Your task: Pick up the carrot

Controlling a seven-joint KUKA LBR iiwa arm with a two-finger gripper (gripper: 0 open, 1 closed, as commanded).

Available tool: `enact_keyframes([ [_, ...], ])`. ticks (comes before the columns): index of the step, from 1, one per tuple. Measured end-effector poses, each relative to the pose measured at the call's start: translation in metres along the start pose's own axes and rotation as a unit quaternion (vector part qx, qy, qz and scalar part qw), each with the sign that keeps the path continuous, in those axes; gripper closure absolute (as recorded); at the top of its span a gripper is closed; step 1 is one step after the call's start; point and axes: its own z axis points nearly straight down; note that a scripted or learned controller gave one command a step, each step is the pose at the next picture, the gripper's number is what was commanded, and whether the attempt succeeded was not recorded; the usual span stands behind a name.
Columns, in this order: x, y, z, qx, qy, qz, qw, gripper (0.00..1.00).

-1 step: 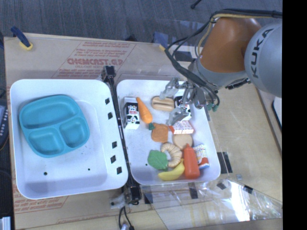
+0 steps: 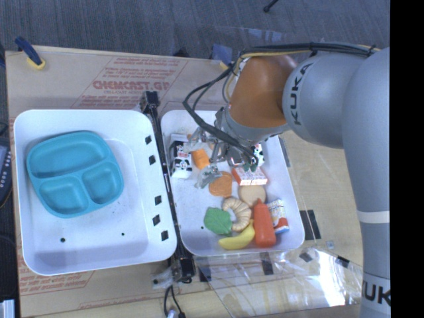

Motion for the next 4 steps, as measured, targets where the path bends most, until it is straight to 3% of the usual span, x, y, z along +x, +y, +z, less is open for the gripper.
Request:
enact_keyframes([
  [1,0.022,-0.007,0.025,0.0,0.007,0.254,0.9671,0.0],
  [2,-0.015,-0.003,0.027,0.001,0.008,0.357,0.9341,0.0],
  [3,-0.01,-0.003,0.02,0.005,0.018,0.353,0.9353,1.0],
  [4,0.042,0.002,-0.023,0.004,0.01,0.559,0.8293,1.0],
])
